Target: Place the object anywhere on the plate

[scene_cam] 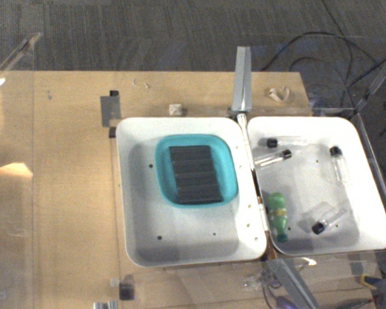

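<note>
Camera view: we see a dark ribbed block (194,175) lying on the teal plate (162,168) in the left-hand bin (185,243). A green bottle (277,214) lies in the right-hand bin (368,235). We cannot tell the gripper's state.

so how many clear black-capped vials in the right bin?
4. One vial at top left, a second just under it, a third by the right wall, a fourth at lower right. They're see-through, so another could be missed.

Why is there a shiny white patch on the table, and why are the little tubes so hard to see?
In the camera view, glare brightens the bench at left; the clear tubes blend into the white bin, only their dark caps standing out; the teal plate looks sharp.
</note>
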Robot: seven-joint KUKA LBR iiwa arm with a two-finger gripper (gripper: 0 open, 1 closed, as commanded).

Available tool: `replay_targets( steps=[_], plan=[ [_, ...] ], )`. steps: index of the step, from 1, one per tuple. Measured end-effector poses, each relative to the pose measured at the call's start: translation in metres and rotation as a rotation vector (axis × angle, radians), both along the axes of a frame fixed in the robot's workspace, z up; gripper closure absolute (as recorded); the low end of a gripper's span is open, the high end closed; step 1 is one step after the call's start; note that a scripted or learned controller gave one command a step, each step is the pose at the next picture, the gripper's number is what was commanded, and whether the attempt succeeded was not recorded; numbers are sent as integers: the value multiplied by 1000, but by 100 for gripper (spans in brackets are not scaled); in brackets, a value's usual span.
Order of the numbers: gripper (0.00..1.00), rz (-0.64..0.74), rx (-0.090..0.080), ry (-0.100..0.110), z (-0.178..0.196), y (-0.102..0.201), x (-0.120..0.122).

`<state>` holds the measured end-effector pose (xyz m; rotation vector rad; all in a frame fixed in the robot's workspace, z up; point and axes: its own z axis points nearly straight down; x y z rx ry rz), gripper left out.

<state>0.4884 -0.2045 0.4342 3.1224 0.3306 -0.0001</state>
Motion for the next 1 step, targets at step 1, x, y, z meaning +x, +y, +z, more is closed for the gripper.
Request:
replay_targets(
  steps=[1],
  plan=[
    [0,1,0,1,0,0,0]
  ],
)
